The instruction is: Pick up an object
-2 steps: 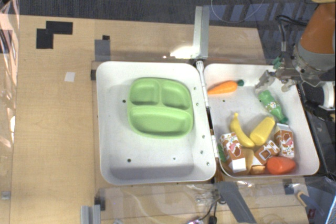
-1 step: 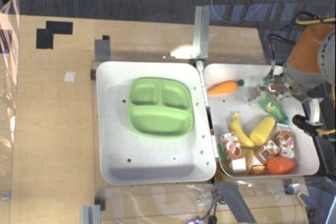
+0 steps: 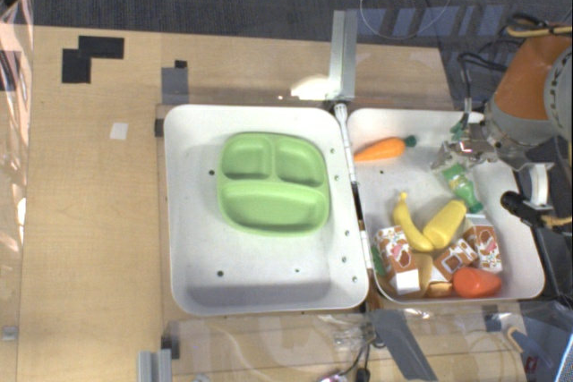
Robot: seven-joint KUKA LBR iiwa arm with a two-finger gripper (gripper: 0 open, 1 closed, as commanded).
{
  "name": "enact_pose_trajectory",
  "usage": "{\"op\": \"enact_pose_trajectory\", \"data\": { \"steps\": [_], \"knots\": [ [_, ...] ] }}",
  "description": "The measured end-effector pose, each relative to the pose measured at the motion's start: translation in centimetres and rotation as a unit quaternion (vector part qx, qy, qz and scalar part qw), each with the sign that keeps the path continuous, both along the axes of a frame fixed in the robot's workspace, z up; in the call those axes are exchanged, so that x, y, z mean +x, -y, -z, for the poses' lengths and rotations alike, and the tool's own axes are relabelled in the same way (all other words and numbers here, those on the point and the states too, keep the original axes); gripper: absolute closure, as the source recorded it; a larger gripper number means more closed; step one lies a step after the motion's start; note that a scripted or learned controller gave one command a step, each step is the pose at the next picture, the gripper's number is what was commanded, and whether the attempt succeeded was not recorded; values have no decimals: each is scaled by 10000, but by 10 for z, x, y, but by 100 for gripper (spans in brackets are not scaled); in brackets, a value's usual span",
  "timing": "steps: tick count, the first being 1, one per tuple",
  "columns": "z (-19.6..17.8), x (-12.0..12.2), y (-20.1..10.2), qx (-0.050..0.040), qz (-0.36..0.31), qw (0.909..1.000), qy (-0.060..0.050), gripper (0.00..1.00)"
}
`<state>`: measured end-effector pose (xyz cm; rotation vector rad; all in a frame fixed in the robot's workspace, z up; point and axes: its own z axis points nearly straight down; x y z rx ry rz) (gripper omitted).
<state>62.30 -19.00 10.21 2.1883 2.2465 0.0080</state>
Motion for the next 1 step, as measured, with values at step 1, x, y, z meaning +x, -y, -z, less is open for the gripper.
{"op": "enact_pose_trajectory", "data": {
  "steps": [1],
  "knots": [
    [-123,-46,-52,-2,135,9999,-3,100]
  ]
}}
